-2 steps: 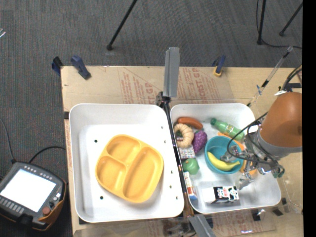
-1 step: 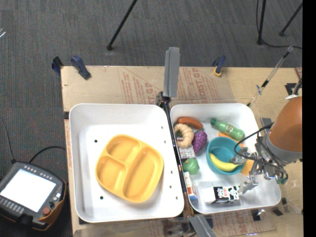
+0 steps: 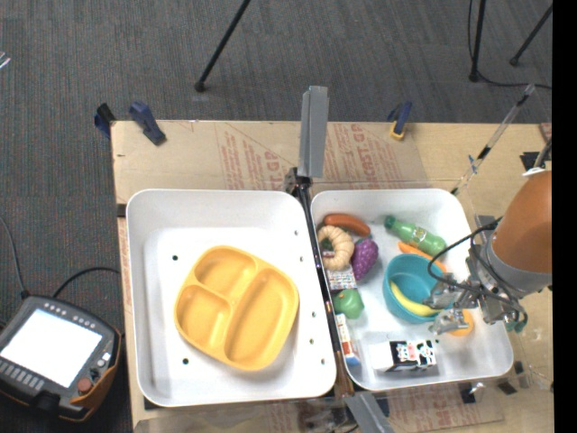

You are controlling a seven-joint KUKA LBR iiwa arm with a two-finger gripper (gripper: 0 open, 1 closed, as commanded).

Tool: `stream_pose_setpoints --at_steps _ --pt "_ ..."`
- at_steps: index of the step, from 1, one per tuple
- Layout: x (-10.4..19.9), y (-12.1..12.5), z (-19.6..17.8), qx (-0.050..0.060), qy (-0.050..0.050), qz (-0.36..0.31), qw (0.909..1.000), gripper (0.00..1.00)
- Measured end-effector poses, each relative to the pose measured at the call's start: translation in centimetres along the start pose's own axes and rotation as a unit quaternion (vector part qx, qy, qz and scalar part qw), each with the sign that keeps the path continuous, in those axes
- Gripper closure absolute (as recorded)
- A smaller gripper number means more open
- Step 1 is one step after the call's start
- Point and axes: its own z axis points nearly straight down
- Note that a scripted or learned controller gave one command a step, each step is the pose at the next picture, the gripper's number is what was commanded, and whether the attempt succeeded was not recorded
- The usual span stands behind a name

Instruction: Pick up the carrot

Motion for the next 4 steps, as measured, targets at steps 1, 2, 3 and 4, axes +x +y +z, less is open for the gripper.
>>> stream_pose_setpoints --at_steps 1,2,3,4 --pt "2.9 -0.6 -15.3 0.003 -0.003 -0.022 0.9997 1.0" --pt "0.7 -0.3 -16.9 0.0 0.001 -0.235 0.9721 1.0" --pt "-3.3 -0.2 -38.0 0.004 -0.005 -0.301 0.9535 1.0" --pt "-1.8 0.1 -18.0 -0.005 0.006 -0.321 0.947 1.0"
